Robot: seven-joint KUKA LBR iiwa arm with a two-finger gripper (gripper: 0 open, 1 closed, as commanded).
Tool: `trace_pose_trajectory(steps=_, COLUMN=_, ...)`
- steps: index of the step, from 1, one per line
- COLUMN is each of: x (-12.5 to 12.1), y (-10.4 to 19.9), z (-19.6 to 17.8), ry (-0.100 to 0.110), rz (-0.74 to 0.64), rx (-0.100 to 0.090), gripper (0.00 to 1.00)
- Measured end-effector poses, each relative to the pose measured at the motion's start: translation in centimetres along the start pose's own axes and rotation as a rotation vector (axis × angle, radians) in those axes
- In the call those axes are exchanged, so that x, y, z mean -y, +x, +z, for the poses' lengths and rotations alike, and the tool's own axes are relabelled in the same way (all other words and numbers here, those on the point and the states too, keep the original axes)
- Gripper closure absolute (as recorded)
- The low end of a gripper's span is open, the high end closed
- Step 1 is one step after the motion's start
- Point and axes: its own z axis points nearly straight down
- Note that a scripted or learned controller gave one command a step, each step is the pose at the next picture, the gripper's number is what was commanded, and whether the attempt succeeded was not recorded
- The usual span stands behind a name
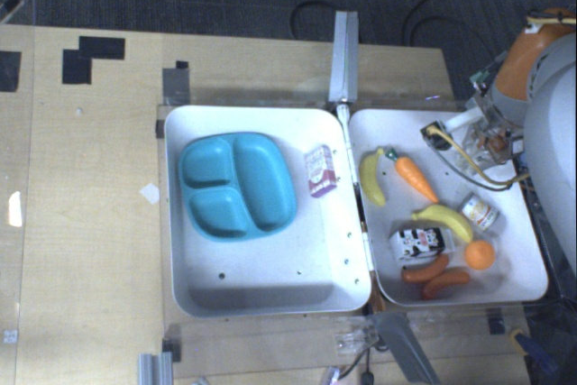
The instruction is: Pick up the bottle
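At the left, on the bench (81, 221), a white left bin (194, 284) holding a blue divided plate (238, 185) towards its far left side. Right of the plate and apart from it, a small carton (320, 170), close to the bin's right wall.

Across the divide, the right bin (523, 284), far more crowded. Nearest its left wall, a greenish banana (371, 177) lying near-to-far. Just right of that, a carrot (415, 178), angled, green end pointing far-left. Nearer the camera, a black-and-white patterned carton (419, 241), with two red sausages (435, 276) side by side just near of it. Over the carton's far side, a second banana (444, 220), yellow and curved.

Just right of that banana's far end, the bottle (480, 213) (small, lying on its side, pale cap pointing right), untouched on the bin floor. Close on its near side, an orange (480, 255).

Farther back, over the far right part of the bin, the gripper (491, 140), well apart from the bottle, among loose yellow cabling. Open or closed: cannot tell from this angle. Nothing visibly held.
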Motion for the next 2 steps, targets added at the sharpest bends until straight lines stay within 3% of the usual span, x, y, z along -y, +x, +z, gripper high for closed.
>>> trace_pose_trajectory(steps=1, x=0.13, y=0.17, z=-0.9, ry=0.001, rz=-0.006, rx=0.0, gripper=1.0)
trace_pose_trajectory(steps=2, x=-0.11, y=0.23, z=0.0, ry=0.001, rz=0.083, rx=0.001, gripper=1.0)
